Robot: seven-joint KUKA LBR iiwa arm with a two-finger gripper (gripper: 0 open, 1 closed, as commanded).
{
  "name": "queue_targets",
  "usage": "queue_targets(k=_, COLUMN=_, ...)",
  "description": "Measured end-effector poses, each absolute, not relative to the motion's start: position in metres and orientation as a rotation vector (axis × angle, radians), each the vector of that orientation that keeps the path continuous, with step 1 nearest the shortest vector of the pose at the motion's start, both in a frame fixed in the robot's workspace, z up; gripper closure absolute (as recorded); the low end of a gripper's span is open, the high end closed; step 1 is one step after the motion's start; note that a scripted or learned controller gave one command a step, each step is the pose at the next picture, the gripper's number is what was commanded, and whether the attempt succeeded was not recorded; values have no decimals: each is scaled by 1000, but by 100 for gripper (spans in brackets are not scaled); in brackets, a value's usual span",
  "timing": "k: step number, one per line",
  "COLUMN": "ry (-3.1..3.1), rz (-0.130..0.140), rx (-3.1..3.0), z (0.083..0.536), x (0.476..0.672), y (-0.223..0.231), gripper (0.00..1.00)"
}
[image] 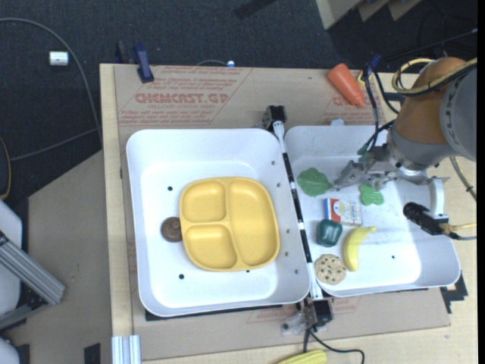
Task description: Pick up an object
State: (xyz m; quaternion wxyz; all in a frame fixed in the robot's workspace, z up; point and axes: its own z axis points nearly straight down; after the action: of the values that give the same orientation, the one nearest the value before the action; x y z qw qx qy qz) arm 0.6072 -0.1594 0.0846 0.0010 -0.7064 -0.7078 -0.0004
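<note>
The banana [356, 246] lies in the right bin [424, 271], toward that bin's lower middle, its long axis running from about 1 o'clock down to 7 o'clock; the thin, paler tip points up toward 1 o'clock and the fatter end sits low, curving gently. It is plain yellow and smooth, short and plump. Touching or just beside it at 8 o'clock is a round speckled cookie [330, 268], and at 10 o'clock a small dark green cup [329, 232]. Above these lie a small white carton [345, 210] with red and blue print, a green leaf-shaped piece [312, 181] at the bin's left side, and a smaller green piece [371, 196] to its right. The gripper [366, 174] hangs over the upper part of this bin, at about 12 o'clock from the banana and well apart from it — whether its jaws are apart or together I cannot tell. The left bin [151, 165] holds a yellow divided plate [227, 224] with three compartments, and a brown round piece [171, 229] just beside the plate's edge at 9 o'clock. Outside the bins, an orange carrot [346, 85] rests on the bench [114, 203] at the top right.
</note>
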Motion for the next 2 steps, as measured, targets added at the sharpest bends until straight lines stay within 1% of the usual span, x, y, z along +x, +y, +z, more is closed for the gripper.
queue_targets(k=1, ry=-2220, rz=1, rx=-2221, z=85, x=586, y=-155, gripper=0)
queue_targets(k=2, ry=-2219, rz=2, rx=-2222, z=85, x=566, y=-192, gripper=0)
